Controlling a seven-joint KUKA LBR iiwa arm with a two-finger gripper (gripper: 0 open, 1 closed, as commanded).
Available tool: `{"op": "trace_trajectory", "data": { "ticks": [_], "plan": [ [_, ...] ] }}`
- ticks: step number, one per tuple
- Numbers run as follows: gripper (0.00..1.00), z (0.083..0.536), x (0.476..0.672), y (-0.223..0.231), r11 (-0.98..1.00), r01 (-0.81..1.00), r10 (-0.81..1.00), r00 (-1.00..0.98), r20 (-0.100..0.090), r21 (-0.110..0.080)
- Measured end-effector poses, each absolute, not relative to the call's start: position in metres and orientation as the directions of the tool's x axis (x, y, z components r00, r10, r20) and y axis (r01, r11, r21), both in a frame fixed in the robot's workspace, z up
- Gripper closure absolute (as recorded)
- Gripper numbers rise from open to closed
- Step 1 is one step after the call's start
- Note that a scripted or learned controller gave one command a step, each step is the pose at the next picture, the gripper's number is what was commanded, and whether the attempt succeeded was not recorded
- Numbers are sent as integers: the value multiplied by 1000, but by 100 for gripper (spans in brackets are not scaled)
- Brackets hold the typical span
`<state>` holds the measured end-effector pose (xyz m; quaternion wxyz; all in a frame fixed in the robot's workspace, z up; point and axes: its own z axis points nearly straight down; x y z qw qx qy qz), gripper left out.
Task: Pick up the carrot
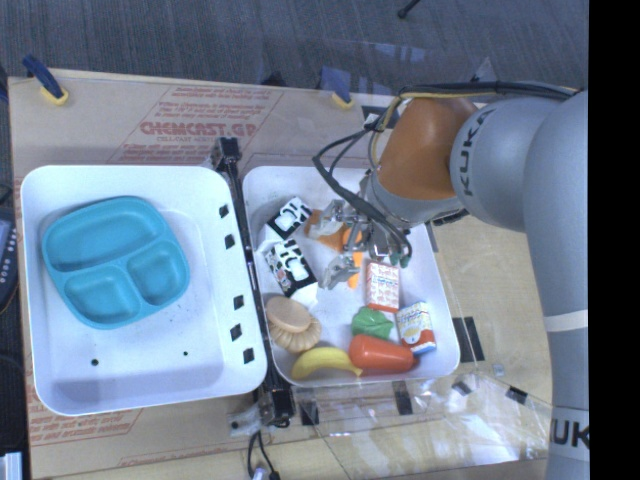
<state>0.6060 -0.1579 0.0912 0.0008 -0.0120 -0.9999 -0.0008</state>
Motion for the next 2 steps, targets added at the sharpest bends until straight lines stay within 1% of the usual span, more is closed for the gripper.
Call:
{"op": "trace_trajectory", "data": {
  "ticks": [1, 2],
  "plan": [
    [100, 104, 609, -157, 1000, 16, 16, -1000, -5, -1],
    [100, 152, 584, -143, 962, 273, 273, -962, -3, 0]
  ]
}}
